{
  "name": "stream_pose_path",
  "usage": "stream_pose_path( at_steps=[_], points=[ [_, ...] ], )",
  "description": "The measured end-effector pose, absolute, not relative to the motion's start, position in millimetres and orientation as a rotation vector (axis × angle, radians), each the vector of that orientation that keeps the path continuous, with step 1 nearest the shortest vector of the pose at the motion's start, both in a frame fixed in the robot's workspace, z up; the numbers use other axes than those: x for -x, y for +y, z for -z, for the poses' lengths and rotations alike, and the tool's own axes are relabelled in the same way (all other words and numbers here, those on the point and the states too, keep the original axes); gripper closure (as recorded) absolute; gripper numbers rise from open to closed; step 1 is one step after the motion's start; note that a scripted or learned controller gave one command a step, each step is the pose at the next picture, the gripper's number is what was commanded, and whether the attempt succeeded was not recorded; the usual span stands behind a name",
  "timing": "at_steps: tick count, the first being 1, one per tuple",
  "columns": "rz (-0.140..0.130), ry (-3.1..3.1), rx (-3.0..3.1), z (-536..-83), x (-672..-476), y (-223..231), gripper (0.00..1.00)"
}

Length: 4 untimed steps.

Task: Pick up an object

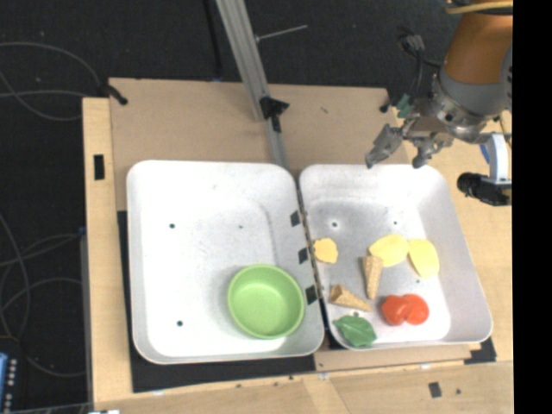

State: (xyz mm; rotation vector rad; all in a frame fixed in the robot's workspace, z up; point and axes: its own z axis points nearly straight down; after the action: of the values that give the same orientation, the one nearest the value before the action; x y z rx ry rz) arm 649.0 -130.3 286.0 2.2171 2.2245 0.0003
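Note:
My gripper (398, 154) hangs open above the far edge of the right bin (379, 195), with nothing between its fingers. Well below it in that bin lie a small yellow piece (325, 250), two larger yellow pieces (389, 249) (423, 257), two tan cones (372, 274) (349, 297), a red tomato-like object (404, 310) and a green leaf-like piece (355, 329). All of these sit in the near half of the bin, apart from the gripper.
A green bowl (265, 300) sits in the near right corner of the left bin (190, 214). A slanted metal pole (248, 59) rises behind the bins. Brown bench board surrounds both bins.

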Motion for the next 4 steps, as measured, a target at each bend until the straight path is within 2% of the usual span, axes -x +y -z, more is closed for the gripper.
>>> stream_pose_path(
  at_steps=[1, 2, 4],
  points=[
    [0.001, 2.225, -2.217, -286, -649.0, -131, 0.0],
    [0.008, 2.22, -2.223, -242, -642.4, -134, 0.0],
    [0.008, 2.22, -2.225, -122, -634.0, -128, 0.0]
  ],
)
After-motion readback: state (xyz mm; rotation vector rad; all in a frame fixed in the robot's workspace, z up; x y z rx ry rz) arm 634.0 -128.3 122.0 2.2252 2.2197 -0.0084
